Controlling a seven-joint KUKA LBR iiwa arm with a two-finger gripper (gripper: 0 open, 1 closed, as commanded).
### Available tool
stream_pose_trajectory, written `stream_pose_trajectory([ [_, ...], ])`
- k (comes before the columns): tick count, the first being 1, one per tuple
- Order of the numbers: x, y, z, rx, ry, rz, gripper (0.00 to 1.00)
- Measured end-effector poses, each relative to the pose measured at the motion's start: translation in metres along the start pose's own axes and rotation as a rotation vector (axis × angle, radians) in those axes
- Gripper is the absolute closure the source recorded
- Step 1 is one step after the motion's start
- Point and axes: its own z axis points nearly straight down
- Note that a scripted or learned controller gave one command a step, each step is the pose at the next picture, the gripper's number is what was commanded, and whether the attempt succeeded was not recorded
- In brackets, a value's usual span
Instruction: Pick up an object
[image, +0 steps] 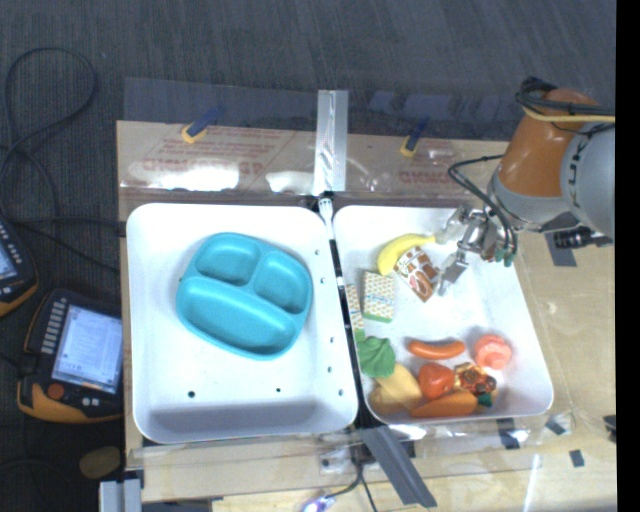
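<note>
The left white plastic bin (150, 400) holds a turquoise three-compartment plastic tray (245, 293). In the right white bin (520, 310) lie toy foods: a pale patterned square wafer (379, 296), a green leafy piece (376, 356), a yellow curved banana (398, 248), a small brown-and-white packet-like piece (418, 273), an orange-red sausage (436, 349), a red tomato-like piece (434, 380), a long orange carrot-like piece (443, 406) and a pink round slice (493, 352).

The tool (468, 250), at the end of the grey arm with the orange band (535, 160), hangs over the bin's upper right part, just beside the brown-and-white piece and the banana's tip. How far its grasping parts are spread I cannot tell, and nothing can be seen held in them.

The nearest candidates look light, stiff and smooth, likely hollow plastic, so slippery. The banana is probably best taken across its narrow middle.

No brand or label is readable; faint red printing on the board behind the bins is too blurred.
</note>
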Motion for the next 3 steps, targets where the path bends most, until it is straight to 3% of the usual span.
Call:
stream_pose_trajectory([
  [1, 0.066, -0.038, 0.019, 0.007, 0.015, 0.176, 0.00],
  [2, 0.037, -0.039, 0.018, 0.011, 0.025, 0.123, 0.00],
  [3, 0.047, -0.045, 0.019, 0.008, 0.013, -0.103, 0.00],
])
